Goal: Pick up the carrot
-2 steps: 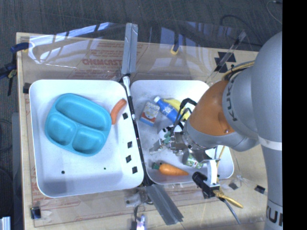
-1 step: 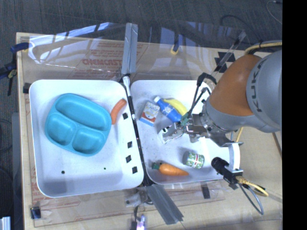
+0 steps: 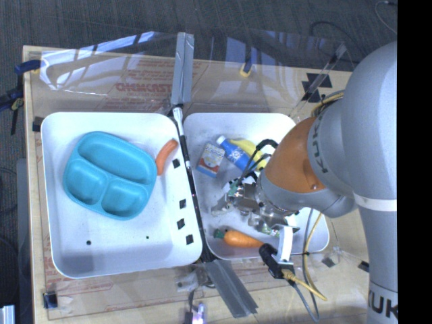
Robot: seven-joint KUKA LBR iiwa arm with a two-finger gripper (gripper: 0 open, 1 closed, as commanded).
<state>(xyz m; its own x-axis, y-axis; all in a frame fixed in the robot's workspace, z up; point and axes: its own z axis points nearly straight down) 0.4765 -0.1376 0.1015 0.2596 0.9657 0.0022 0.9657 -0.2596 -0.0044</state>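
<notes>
The carrot [image 3: 241, 239], orange with a small green top at its left end, lies flat near the front wall of the right bin [image 3: 202, 123]. My gripper [image 3: 258, 216] hangs low over that bin, just above and behind the carrot, largely covered by the arm's orange-banded wrist [image 3: 293, 164]. The view shows nothing held.
A blue and white carton [image 3: 214, 155] and a yellow object [image 3: 246, 147] lie at the back of the right bin. The left bin [image 3: 81, 255] holds a blue divided plate [image 3: 109, 174] and an orange-red elongated piece [image 3: 165, 155] by its right wall. Cables trail at the bench's front right.
</notes>
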